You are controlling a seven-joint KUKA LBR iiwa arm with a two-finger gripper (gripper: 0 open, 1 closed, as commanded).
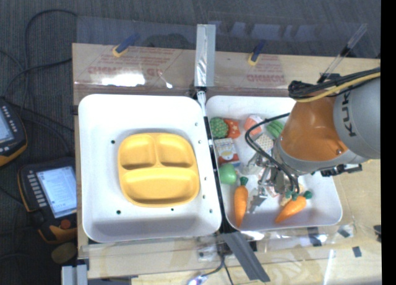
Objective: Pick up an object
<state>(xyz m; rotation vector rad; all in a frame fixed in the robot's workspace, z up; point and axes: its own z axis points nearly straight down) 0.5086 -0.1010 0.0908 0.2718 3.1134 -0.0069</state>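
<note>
Your gripper [267,186] sits low in the right bin [328,216], down among the toy food, under the orange band of the arm [312,132]. You cannot tell how it stands: the metal parts there blur together with the clutter and the wrist covers much of them. Nothing can be made out as held.

Just beside the gripper, on its left, lies a carrot [240,203] pointing toward the bin's near wall. Another carrot [291,208] lies on the other side, slanting up to the right, with a green leafy end. Either one looks to be the nearest candidate for the pick. A green round piece [228,173] sits above the left carrot. Farther up you have a small packet [225,149], a green bumpy piece [219,127] and a red-orange piece [233,128] against the bin's far corner.

The left bin [99,154] holds a yellow divided plate [159,167], well apart from the gripper. Both bins rest on the table [154,61].

By my judgement the task is at the reaching stage: the arm is down in the bin, but no lift or secure hold is shown, so the pick itself is left to do.

The arm hides the upper right of the right bin, and whatever lies beneath it is lost to you.
</note>
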